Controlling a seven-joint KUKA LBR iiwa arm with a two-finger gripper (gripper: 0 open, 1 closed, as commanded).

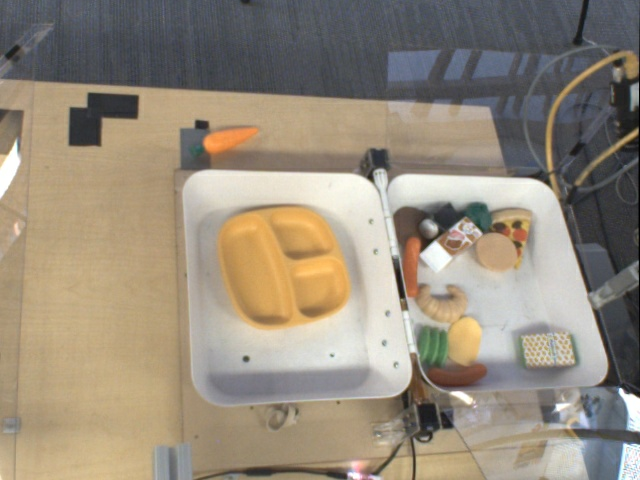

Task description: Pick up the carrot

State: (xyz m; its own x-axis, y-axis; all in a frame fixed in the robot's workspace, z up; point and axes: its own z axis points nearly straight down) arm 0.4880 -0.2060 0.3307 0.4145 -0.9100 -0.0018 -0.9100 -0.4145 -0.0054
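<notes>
One carrot (pixel 230 139) lies on the counter (pixel 100 288) just beyond the yellow-tray bin (pixel 205 368); end effector state cannot be told

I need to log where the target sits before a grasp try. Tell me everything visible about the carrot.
The carrot is a small orange toy with a green stub at its blunt left end, looking like smooth plastic. It lies on its side, tip pointing right and slightly up, on the wooden bench beyond the left bin's far rim, outside both bins. Its green end rests against a small grey block. Nothing grips it.
</notes>
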